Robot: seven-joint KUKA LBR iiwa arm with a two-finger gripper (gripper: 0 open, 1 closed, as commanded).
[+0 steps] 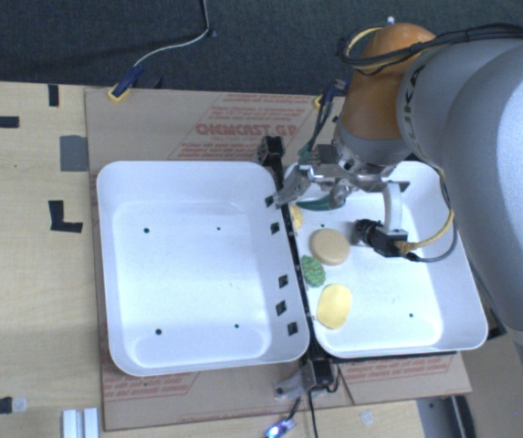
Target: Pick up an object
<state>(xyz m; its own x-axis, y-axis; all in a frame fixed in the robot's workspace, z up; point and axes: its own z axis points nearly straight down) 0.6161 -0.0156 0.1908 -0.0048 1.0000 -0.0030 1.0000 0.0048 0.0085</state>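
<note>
The right bin [425,331] holds a tan round object [329,245], a small green object [312,270] against its left wall, and a yellow oval object [334,306] nearer the front. My gripper [317,192] hangs over the bin's back left corner, just behind the tan object. A bit of teal and yellow shows under the fingers, partly hidden by them. I see nothing clearly held between the fingers.
The left bin [188,263] sits beside the right one, with black clips along the shared wall [286,272]. Both rest on a cardboard sheet [234,130]. A cable with a blue-yellow plug [126,82] lies behind. The large grey arm [480,153] covers the right side.
</note>
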